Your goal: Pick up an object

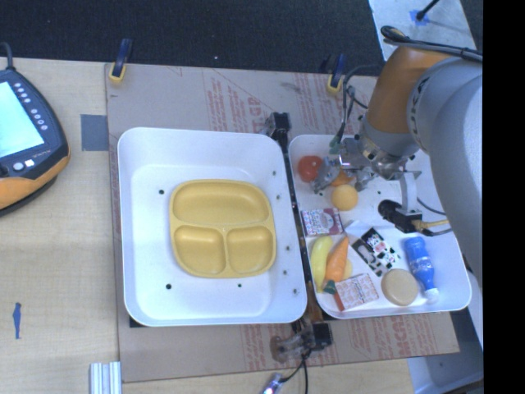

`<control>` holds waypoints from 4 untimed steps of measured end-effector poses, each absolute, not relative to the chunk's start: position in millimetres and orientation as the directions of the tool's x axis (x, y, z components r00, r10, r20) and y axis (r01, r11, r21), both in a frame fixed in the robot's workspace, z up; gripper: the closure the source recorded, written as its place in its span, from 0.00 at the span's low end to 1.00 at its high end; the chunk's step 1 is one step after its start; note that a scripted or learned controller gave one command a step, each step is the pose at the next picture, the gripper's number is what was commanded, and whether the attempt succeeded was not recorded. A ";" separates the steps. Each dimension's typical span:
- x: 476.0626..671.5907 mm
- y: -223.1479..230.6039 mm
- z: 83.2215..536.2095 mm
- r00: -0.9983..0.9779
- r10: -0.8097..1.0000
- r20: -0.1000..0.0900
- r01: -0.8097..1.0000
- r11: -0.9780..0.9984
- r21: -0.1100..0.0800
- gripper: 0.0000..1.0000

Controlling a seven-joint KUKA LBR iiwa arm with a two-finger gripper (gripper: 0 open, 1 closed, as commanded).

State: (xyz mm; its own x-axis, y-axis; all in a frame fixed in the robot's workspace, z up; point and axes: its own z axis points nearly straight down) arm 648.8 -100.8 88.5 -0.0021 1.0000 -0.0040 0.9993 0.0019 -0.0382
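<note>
Scanning from the near edge: the right bin point(447, 302) is crowded and the left bin point(139, 220) carries a yellow plate point(221, 224). Nearest in the right bin lie a red-white packet point(355, 291) and a tan disc point(400, 286). A blue bottle point(420, 263) sits just behind the disc, running near-to-far. Next back, the carrot point(337, 258) leans against the banana point(321, 257), both lengthwise near-to-far, with a black-white box point(376, 249) to their right. A pink packet point(321, 221) lies beyond the banana.

Then the likely target: an orange ball point(345, 197), clear of the packet, on bare bin floor. The gripper point(349, 175) hangs right at the ball's far side, very close. Whether they touch can't be told. Open or closed can't be told either; the wrist hardware hides that, and nothing is visibly held. A tomato point(309, 167) sits to the gripper's left, at the bin's far-left corner.

Key relation: the ball lies just toward the near side of the gripper and the tomato a bit further off to the left. My call is that the ball is closest. It is round, so it has no long axis to line up with. A short shift nearward and a descent should do, though it may roll.
</note>
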 end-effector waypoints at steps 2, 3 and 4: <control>651.2 -98.8 99.0 -0.005 1.000 -0.002 1.000 0.004 -0.027 0.00; 561.8 -116.5 91.4 -0.004 1.000 0.000 1.000 0.004 -0.005 0.00; 617.7 -180.4 91.9 -0.002 1.000 0.000 1.000 0.002 -0.004 0.00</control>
